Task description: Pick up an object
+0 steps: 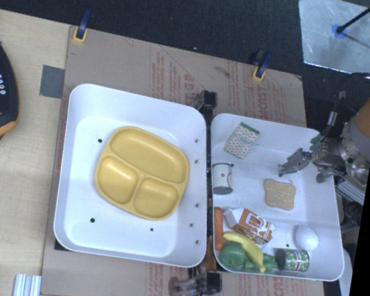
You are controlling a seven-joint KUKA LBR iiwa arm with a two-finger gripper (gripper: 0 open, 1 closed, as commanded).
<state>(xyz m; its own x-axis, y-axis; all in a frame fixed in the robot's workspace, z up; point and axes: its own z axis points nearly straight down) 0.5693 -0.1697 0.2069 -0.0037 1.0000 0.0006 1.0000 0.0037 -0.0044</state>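
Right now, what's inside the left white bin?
The left bin holds a yellow divided tray with three compartments, lying flat near the middle. Small dark holes dot the bin floor around it. Whatever lies beneath the tray is covered.

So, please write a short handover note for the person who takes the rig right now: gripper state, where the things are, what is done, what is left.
Gripper: open, holding nothing, over the upper right part of the right white bin.
Things: round brown bread slice just below the gripper; white egg, green can, yellow banana, small packets along the bin's lower and left parts. Yellow sectioned plastic tray in the left white bin.
Done: nothing picked.
Left: lower, grasp one object, lift.
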